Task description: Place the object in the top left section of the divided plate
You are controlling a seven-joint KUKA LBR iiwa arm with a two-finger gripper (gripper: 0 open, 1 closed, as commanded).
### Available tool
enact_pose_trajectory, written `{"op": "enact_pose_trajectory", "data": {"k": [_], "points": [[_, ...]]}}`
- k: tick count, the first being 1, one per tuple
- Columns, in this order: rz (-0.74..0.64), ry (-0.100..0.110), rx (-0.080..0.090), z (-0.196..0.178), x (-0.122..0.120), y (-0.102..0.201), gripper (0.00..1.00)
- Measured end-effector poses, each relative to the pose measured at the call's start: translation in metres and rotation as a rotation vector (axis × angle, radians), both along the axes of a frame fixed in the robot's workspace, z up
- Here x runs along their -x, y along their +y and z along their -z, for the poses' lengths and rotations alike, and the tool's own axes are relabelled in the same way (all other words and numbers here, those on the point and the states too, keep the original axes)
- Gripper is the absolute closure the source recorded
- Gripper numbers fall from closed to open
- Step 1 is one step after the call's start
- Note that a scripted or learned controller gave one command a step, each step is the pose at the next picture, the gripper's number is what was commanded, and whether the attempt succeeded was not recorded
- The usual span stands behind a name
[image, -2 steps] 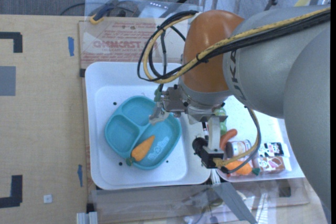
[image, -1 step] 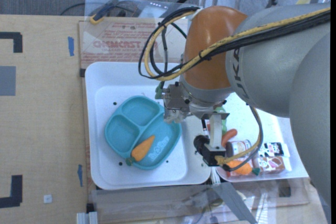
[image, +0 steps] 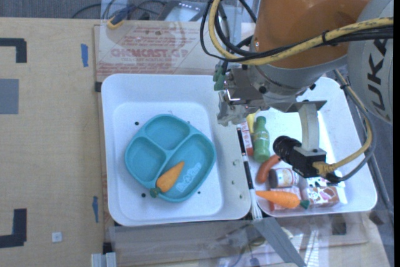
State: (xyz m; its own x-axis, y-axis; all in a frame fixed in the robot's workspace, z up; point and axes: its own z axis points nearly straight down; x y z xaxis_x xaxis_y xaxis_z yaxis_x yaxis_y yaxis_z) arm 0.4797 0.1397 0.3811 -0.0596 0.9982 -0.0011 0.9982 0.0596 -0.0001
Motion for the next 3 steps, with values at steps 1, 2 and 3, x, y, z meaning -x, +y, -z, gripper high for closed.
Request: {"op": "enact_pose_trajectory", "data": {"k": [1, 2, 3], "points": [[-0.003, 0.002, 0.000, 0.061, -0.004, -0.058, 1.00], [0.370, 0.000, 0.000, 0.099, -0.046, -0.061, 1.00], [0.244, 0.000, 0.000, -0.003, -0.024, -0.036, 1.00]]}}
